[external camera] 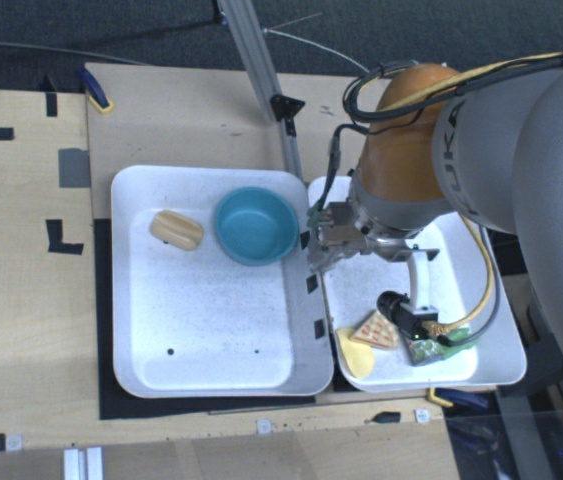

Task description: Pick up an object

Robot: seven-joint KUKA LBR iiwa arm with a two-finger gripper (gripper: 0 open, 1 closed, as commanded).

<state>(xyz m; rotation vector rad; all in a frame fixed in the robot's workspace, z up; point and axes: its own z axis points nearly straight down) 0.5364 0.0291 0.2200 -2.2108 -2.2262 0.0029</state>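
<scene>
We see the gripper (333, 240) low over the ridge between the two bins, right of centre; we cannot tell its state. In the left bin (201, 358) sit a blue bowl (255, 225) and a tan block (177, 230). A pizza slice (377, 331) lies in the right bin (491, 353).

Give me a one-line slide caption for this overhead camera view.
KUKA arm's gripper poised over the right bin; left bin holds a blue bowl and a tan block.
</scene>
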